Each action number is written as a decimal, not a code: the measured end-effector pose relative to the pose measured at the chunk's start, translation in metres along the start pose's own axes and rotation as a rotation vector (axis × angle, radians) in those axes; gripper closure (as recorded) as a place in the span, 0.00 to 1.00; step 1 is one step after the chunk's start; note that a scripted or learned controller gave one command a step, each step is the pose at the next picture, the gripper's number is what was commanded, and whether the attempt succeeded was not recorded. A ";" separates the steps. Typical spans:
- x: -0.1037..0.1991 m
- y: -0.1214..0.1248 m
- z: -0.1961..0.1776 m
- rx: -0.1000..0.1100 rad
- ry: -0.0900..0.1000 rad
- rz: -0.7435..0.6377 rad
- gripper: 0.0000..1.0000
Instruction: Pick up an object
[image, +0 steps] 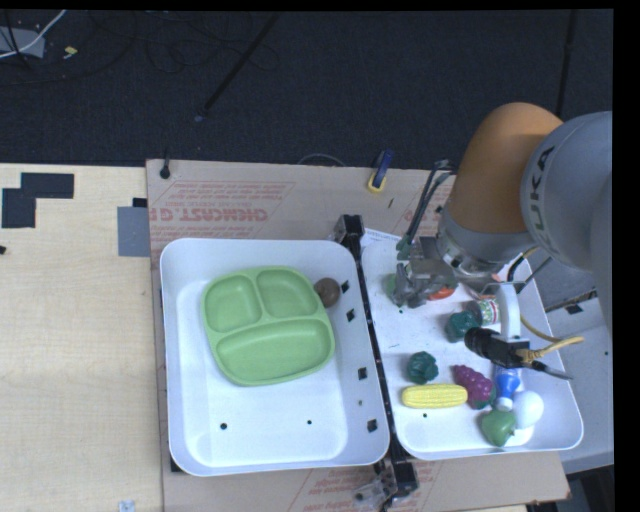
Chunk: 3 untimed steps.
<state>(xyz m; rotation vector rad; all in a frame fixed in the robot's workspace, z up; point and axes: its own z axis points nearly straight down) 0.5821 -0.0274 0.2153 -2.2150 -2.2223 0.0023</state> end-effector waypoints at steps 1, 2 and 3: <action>0.052 0.020 -0.014 -0.004 0.000 0.000 1.00; 0.106 0.025 -0.020 -0.003 0.000 -0.001 1.00; 0.098 0.028 -0.022 -0.002 -0.002 0.004 1.00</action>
